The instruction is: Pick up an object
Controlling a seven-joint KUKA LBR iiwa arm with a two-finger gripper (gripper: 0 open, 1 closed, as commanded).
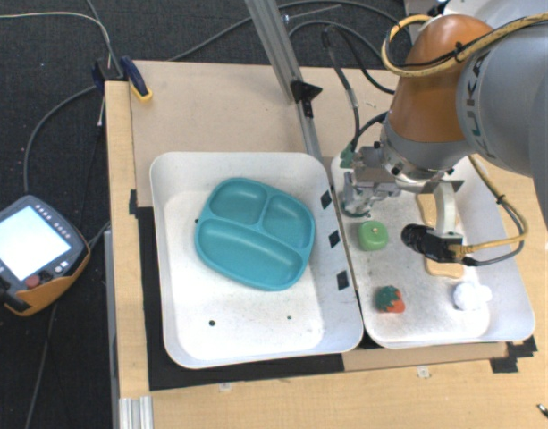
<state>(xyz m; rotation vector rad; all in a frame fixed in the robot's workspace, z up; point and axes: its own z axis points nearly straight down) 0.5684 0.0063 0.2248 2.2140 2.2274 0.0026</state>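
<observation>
Camera view: one look down on the bench [211, 105] and its two white bins.
Tool [355, 202]: hangs low over the left edge of the right bin [425, 322], close to the wall it shares with the left bin [247, 331].
Tool state: I cannot tell from this angle how far open it is, or whether it has hold of anything.
Arm [515, 88]: grey with an orange band, reaching in above and to the right of the tool.
Green round piece [374, 235]: on the right bin's floor, just below and a little right of the tool. I cannot tell whether they touch.
Red and green piece [390, 299]: same bin, farther below the tool, past the green round piece and apart from it.
White piece [471, 295]: same bin, well apart from the tool, down and to its right.
Blue plate [255, 232]: left of the tool, lying in the left bin, with three compartments facing up.
</observation>
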